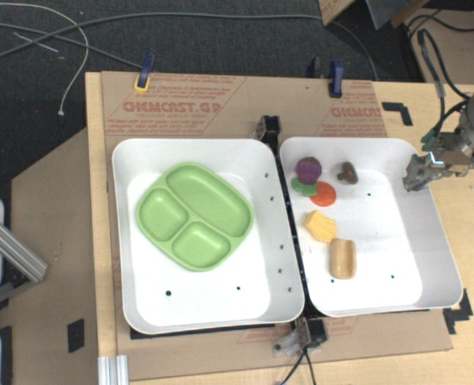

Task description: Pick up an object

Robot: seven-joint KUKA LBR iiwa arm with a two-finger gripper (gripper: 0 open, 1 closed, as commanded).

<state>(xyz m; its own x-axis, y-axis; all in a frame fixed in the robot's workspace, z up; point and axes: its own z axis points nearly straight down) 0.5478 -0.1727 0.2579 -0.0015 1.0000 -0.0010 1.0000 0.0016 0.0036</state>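
1. Camera view looks down on two white bins side by side on the surface; the left bin (pixel 132 295) carries a green divided plate (pixel 195 215).
2. The right bin (pixel 413 271) carries the candidates near its left edge: a purple ball (pixel 309 168), a green piece (pixel 304 188), a red piece (pixel 325 195), a brown lump (pixel 346 172), a yellow piece (pixel 321 227) and a tan block (pixel 342 258).
3. The hand (pixel 419 175) sits at the right bin's right edge, well apart from them; whether it is spread I cannot tell.
4. Nothing looks picked yet: approach, grasp and lift remain.
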